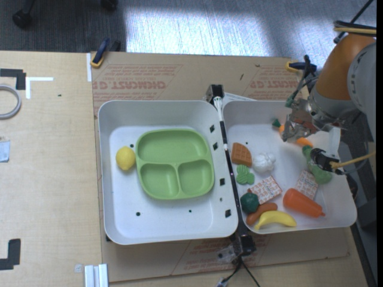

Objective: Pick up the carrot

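Note:
A fat orange carrot (302, 202) lies on its side near the front right corner of the right bin (335, 220). My gripper (292, 131) hangs over the back of that bin, well behind the carrot and apart from it. A small orange piece (304, 141) lies right beside the gripper's tip, and another small orange and green bit (276, 124) sits just to its left. The wrist hides how the gripper's tip stands.
The right bin also holds a banana (276, 220), a dark green ball (249, 202), two cracker packets (265, 188), a brown wedge (242, 154), a white lump (264, 161) and a green toy (319, 167). In the left bin are a green divided plate (176, 163) and a lemon (125, 158).

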Robot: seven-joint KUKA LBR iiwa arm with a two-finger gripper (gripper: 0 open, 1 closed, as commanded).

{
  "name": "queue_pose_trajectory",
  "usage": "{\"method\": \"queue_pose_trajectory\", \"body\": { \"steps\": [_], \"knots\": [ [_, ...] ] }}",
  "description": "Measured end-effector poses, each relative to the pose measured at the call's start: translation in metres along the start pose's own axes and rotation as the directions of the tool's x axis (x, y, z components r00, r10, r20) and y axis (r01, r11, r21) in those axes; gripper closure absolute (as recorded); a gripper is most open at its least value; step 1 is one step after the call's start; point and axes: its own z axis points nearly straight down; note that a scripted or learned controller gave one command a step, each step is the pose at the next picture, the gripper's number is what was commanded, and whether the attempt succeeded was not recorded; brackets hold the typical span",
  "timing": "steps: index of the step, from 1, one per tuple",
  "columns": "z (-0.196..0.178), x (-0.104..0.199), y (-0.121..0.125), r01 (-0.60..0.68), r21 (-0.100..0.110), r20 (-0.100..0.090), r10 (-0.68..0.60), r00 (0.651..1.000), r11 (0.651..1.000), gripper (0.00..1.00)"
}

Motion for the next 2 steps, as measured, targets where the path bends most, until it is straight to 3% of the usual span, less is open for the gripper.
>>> {"method": "queue_pose_trajectory", "body": {
  "steps": [1,2],
  "knots": [
    [0.000,0.000,0.000,0.000,0.000,0.000,0.000,1.000,1.000,0.00],
    [0.028,-0.017,0.005,-0.156,0.000,-0.007,0.156,0.988,0.988,0.00]
  ]
}}
